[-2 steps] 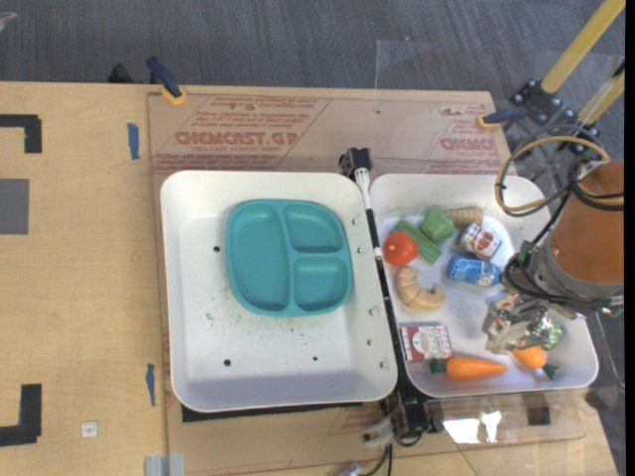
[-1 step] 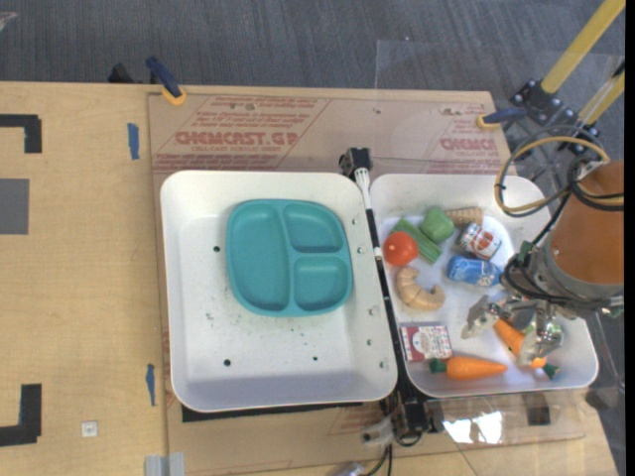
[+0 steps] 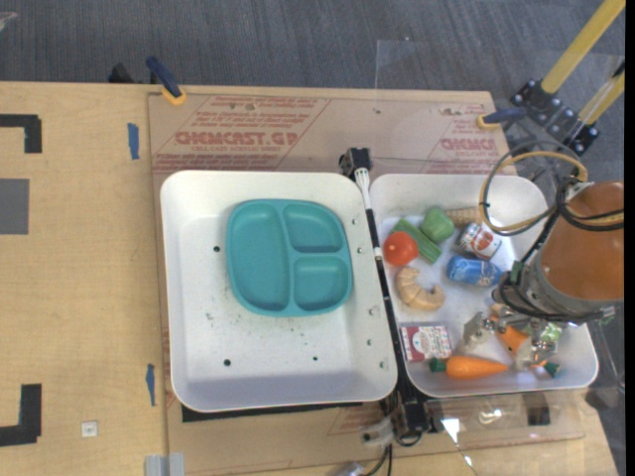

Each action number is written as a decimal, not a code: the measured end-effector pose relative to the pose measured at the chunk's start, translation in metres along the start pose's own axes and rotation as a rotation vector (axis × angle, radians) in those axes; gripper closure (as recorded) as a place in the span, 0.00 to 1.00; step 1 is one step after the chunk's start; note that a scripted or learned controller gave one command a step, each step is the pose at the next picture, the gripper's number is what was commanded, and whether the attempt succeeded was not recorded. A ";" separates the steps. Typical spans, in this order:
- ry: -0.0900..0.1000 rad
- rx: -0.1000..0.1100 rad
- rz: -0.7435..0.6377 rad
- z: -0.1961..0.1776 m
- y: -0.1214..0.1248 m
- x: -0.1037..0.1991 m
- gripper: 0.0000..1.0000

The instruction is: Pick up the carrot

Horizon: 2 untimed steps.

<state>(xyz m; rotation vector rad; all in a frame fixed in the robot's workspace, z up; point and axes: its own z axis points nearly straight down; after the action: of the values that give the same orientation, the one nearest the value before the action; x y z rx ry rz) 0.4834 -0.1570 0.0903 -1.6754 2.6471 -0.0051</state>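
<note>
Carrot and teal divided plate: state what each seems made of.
The carrot looks like moulded plastic toy food: even orange colour, smooth skin, though a soft rubbery material cannot be ruled out. The teal divided plate looks like matte hard plastic: a single flat colour, rounded moulded compartment ridges, no gloss.

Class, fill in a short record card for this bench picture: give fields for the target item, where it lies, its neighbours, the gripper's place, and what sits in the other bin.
target: carrot
location: right bin, near its front edge, lying flat
neighbours: red-and-white packet to its left; croissant further back
gripper: gripper low in the right bin, just behind the carrot
carrot held: no, it lies on the bin floor
left bin: teal divided plate
</note>
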 end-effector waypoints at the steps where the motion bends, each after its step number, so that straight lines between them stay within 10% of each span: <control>1: 0.003 0.012 -0.274 -0.001 0.007 -0.021 0.00; 2: -0.011 0.017 -0.273 -0.013 0.006 -0.028 1.00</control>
<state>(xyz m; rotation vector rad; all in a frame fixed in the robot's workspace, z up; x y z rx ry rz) 0.4896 -0.1292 0.1029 -2.0084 2.3812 -0.0206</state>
